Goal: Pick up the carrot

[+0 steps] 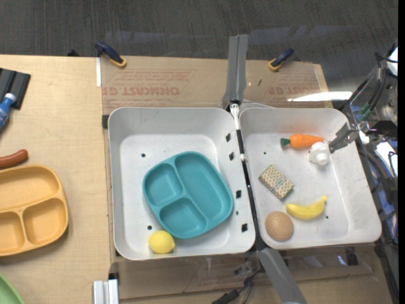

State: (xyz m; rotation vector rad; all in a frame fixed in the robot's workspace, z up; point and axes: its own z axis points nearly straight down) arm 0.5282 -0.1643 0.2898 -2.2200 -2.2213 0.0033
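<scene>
The carrot [304, 141] lies in the right bin [354, 233], near its back wall, green end toward the divider. A small white ball [319, 154] sits just beside its orange tip. The gripper [343, 138] hangs at the bin's right rim, near the ball and the carrot's tip, with nothing seen between its fingers; how far open they are I cannot tell. Nearer the front lie a patterned box [276, 182], a banana [306, 208] and a brown egg [278, 226]. The left bin [126, 132] holds a teal tray [187, 195] and a lemon [161, 242]. An orange tray [28, 211] rests on the table [57, 106] to the left.
</scene>
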